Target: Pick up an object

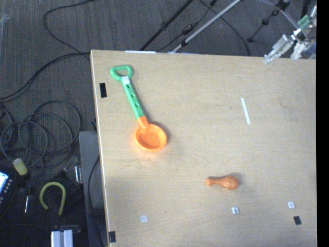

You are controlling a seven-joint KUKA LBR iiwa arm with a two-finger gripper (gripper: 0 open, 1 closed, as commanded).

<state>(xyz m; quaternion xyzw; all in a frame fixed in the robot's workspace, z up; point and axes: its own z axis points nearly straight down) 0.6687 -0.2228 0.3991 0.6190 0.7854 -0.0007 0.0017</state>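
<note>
camera view: wooden bench (pixel 205 138), cable-strewn floor (pixel 46 86)

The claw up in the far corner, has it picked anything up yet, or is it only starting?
Only starting, it seems. Done: nothing visibly lifted; the green-handled orange strainer and the small orange toy both lie flat on the wooden board. In hand: the claw sits at the board's far right corner, well away from both. Left: move over one object, come down, grip it and lift.
</note>
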